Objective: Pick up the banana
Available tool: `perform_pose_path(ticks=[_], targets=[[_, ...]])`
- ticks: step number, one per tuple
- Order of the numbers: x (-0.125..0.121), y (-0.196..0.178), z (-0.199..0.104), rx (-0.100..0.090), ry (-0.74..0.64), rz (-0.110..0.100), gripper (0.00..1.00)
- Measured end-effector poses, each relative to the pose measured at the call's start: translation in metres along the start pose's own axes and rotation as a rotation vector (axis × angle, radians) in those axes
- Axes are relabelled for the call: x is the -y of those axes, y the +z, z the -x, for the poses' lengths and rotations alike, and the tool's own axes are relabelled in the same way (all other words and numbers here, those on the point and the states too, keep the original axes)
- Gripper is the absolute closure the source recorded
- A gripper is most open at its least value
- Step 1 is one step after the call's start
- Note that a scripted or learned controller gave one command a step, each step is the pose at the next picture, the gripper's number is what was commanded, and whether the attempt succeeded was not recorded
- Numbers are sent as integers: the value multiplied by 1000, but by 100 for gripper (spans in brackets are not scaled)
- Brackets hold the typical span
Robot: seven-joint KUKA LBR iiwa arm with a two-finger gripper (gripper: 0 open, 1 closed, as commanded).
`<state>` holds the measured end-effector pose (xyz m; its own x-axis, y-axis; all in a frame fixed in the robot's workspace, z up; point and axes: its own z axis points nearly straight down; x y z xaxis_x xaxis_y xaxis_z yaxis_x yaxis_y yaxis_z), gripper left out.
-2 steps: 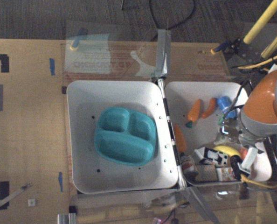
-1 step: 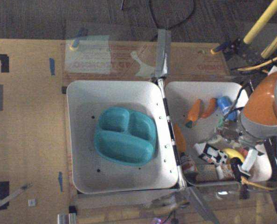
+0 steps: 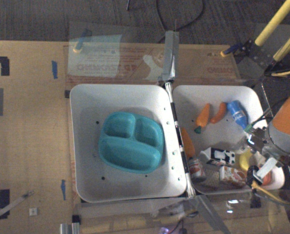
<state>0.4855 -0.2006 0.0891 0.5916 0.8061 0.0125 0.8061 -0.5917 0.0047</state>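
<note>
step: approach, I judge | gripper [image 3: 258, 147] above the right bin [image 3: 208, 97], at its right side, open or closed I cannot tell | banana [image 3: 243, 160] in same bin, just beside gripper, partly hidden | next: centre over banana, descend, close

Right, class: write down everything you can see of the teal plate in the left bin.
The teal plate is a rounded-corner dish, apparently plastic, moulded into three compartments: two smaller ones at the far side, one wide one nearer. It lies flat, right way up, slightly skewed, near the middle of the left bin, touching only its floor.
</note>
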Motion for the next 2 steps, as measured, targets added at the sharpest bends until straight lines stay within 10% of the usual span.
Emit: perform_pose_path(ticks=[1, 2], targets=[[0, -9, 2, 6, 0, 2, 100], [-1, -18, 3, 7, 0, 2, 100]])
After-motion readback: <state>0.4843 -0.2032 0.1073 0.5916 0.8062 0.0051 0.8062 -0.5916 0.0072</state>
